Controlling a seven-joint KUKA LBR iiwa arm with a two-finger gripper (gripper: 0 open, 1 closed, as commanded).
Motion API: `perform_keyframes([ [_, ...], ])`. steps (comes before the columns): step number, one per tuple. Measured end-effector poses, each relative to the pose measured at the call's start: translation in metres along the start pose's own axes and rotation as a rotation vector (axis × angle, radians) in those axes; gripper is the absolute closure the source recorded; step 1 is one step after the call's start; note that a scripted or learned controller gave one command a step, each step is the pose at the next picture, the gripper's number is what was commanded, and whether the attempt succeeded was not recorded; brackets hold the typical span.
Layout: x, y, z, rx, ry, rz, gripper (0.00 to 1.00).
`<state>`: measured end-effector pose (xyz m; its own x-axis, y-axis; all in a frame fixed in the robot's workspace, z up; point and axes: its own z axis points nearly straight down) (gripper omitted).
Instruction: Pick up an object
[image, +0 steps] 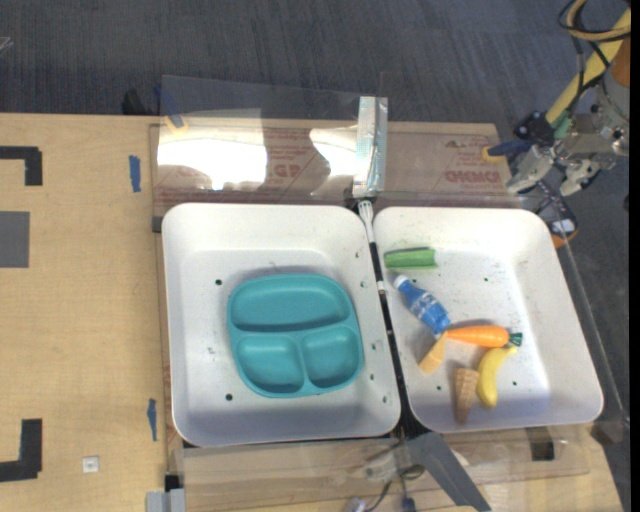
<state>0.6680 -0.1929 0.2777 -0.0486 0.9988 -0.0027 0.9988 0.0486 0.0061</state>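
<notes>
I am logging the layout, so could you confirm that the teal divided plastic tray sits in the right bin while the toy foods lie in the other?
Not quite: in the camera view the teal divided plastic tray sits in the left white bin; the toy foods lie in the right white bin.

Teal tray (293, 335) in left bin (190, 250)

Even, fairly bright overhead light fills the scene, and the two white bins (190, 400) show only soft, faint shadows along their walls. Strong glare whitens the clear plastic sheet (255, 150) behind the left bin. The picture is slightly soft and grainy, with fine detail lost.
</notes>
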Motion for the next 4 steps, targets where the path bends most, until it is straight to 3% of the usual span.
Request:
perform_keyframes([
  [1, -0.014, 0.000, -0.032, 0.001, 0.000, 0.129, 0.00],
  [2, -0.006, -0.005, 0.117, 0.018, 0.004, 0.260, 0.00],
  [3, 0.048, -0.071, 0.190, 0.002, 0.002, 0.277, 0.00],
  [4, 0.092, -0.145, 0.189, 0.003, 0.004, 0.257, 0.00],
])
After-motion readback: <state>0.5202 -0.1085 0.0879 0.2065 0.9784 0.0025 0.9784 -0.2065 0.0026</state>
